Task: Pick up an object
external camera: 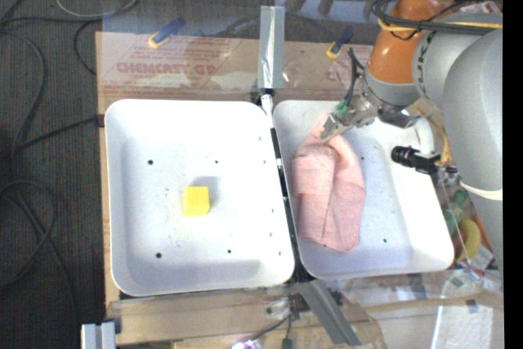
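left bin [131,176]: open floor around small yellow block [195,201] | right bin [409,233]: pink cloth [329,194] covered its left half, arm [458,86] overhung its top right

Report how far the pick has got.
Done: the arm has reached into the right bin, and the claw sits at the top edge of the pink cloth. In hand: nothing visibly lifted; the cloth lies flat. Left: grasp and lift. The yellow block lies untouched in the left bin.

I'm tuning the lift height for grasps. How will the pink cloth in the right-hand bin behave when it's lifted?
Likely floppy: the pink cloth lies folded and creased, so it should drape and hang long. Probably light, being thin fabric. The claw sits at its top end; a pinch there may take just one layer.
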Controlling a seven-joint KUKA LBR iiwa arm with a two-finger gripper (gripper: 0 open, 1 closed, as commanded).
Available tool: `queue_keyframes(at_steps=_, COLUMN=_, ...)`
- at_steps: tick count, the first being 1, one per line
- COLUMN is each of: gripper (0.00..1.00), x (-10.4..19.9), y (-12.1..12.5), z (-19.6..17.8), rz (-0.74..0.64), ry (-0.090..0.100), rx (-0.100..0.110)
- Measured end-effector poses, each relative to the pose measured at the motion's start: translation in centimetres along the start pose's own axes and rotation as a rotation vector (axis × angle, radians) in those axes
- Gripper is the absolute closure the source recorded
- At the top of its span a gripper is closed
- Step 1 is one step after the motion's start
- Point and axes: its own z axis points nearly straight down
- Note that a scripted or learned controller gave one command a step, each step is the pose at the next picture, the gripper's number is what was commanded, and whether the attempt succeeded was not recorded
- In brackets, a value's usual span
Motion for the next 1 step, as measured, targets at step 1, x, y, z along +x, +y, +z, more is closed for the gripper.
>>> queue_keyframes(at_steps=1, gripper=1.0, x=5.89, y=0.78, z=-9.52, rz=0.119, ry=-0.002, rx=0.002)
